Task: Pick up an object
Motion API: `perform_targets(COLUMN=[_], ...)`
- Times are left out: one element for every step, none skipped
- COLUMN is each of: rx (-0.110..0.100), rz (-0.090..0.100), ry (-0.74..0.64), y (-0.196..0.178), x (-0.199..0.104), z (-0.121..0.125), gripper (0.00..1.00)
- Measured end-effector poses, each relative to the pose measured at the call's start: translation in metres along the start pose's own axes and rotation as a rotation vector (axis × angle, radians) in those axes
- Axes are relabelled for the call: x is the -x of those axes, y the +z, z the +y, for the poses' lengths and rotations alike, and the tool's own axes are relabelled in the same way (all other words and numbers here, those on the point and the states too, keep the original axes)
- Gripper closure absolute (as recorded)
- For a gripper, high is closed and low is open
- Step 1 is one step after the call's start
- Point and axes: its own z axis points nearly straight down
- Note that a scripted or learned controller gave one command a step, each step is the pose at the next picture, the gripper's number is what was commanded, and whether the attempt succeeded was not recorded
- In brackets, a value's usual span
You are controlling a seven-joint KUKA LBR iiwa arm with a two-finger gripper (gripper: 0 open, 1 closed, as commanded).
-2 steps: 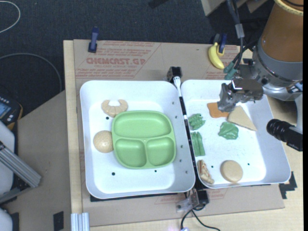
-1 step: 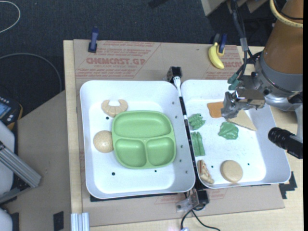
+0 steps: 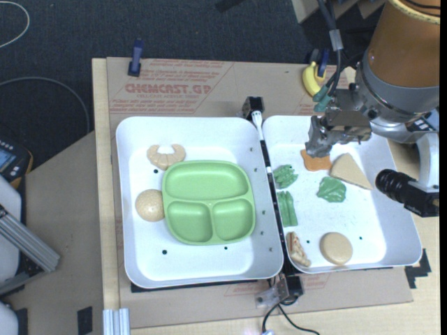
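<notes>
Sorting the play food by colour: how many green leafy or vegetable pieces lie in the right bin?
3. One leafy piece near the divider, a long piece just below it, and another leafy piece mid-bin. The end effector may hide more.

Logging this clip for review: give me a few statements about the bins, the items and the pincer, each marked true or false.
1. The green divided tray lies in the left bin. True.
2. The pincer hangs over the left bin. False: it is over the right bin, at the orange piece.
3. The tan wedge lies in the right bin. True.
4. The round tan item sits on the green tray. False: it rests on the right bin's floor.
</notes>
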Motion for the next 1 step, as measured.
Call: perform_targets(rx=[0.012], rz=[-0.005], ry=[0.013], y=[-0.1159], x=[0.0847], z=[0.0050], gripper=[1.00])
